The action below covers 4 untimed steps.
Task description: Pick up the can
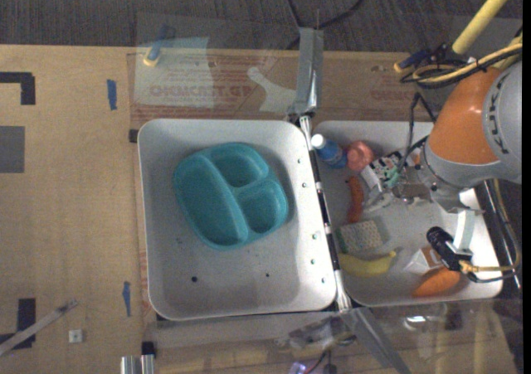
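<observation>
— Where does the can (360, 155) sit?
— Near the right bin (489, 288)'s far rim, beside the blue bottle (329, 152); nearer lie a banana (367, 264) and sponge (362, 236).
— And the gripper (390, 186)?
— Just beside the can — whether its fingers are spread, nobody can tell.
</observation>
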Tool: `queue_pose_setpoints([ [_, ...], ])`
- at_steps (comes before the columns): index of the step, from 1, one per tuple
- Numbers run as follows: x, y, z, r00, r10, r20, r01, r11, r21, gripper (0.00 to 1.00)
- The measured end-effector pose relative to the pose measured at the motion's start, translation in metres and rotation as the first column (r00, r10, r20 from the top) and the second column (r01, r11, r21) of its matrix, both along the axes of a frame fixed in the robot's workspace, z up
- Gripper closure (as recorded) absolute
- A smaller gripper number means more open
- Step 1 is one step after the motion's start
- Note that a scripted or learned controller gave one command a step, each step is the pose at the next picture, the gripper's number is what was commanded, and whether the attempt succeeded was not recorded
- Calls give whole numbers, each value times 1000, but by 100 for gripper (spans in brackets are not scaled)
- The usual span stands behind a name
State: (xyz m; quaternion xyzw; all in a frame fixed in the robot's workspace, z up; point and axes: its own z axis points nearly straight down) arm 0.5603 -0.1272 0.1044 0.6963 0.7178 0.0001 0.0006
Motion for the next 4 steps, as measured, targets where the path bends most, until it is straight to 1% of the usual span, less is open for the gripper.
queue_pose_setpoints([
  [1,32,-33,-16,992,128,5,-128,992,0,0],
  [2,63,-24,18,950,313,3,-313,950,-3,0],
  [3,67,-45,-11,973,230,9,-230,973,1,0],
  [4,65,-45,-3,973,229,-2,-229,973,4,100],
])
